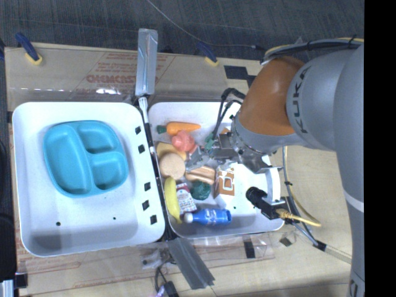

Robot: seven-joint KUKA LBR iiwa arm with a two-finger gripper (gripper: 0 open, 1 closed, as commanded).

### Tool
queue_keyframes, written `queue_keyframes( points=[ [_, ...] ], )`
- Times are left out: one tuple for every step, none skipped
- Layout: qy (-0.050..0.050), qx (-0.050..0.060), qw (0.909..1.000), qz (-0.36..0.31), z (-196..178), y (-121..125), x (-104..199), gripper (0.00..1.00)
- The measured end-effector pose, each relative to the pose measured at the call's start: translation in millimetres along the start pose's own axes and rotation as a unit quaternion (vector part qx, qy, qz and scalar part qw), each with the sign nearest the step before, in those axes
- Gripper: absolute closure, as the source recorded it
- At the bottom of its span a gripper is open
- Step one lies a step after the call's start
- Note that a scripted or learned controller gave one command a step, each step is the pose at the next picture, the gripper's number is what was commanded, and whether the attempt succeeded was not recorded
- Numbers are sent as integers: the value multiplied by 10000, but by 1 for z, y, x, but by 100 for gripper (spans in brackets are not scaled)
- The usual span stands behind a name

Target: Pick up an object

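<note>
Right now the likeliest thing for me to take is the hot dog (199, 174), which lies in the middle of the right bin (185, 108), just under my gripper (209, 155). Its long axis runs roughly across the view, left to right, tilted only slightly. I cannot tell how my gripper is set, since my wrist and its housing cover that part, and I see nothing caught in it.

To do this step well, I judge I should come straight down with the closing line set across the hot dog, not along it, so I grip the narrow way. I should keep to its middle, because the clutter is tight.

Around it: a round bun (172, 164) touches its left end, a pink piece (183, 142) and a carrot (183, 128) lie above, pointing right. A dark green lump (201, 192) sits just below. A banana (171, 198) runs along the left wall, top to bottom, and a blue bottle (208, 216) lies on its side near the front wall. The left bin (37, 228) holds a blue divided tray (85, 157), well apart from my work.
</note>
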State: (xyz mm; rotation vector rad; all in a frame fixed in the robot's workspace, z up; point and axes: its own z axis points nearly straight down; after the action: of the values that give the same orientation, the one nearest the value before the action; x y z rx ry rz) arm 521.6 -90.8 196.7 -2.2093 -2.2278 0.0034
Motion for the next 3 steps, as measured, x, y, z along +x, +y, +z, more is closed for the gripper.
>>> queue_keyframes(
  points=[
    [-9, -53, 9998, 189, 100, 63, -6, 0],
    [-8, -15, 9977, -682, 104, 121, -13, 0],
    [-15, -31, 9932, -1166, 21, 46, -38, 0]
  ],
)
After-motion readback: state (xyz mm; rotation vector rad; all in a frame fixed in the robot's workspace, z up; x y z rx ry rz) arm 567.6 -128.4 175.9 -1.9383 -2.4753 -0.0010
